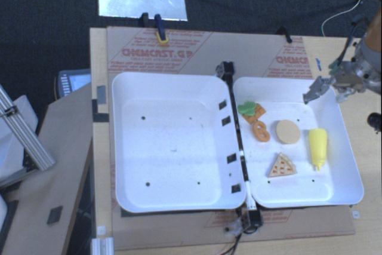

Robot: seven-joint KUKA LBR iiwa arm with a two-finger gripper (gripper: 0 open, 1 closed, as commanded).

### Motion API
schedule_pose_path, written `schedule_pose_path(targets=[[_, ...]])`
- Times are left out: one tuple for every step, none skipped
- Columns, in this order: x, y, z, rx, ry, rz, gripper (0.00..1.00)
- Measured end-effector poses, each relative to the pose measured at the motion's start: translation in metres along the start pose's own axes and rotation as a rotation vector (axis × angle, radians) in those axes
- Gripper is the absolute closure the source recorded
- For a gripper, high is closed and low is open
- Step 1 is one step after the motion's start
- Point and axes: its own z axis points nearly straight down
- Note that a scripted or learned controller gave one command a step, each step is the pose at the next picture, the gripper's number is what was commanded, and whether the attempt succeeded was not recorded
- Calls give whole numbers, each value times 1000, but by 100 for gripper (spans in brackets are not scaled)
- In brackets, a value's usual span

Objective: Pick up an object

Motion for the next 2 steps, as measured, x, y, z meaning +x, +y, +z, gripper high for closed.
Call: schedule_pose_path(targets=[[0,1,-11,-4,0,-3,100],[86,-53,-55,-1,4,-9,100]])
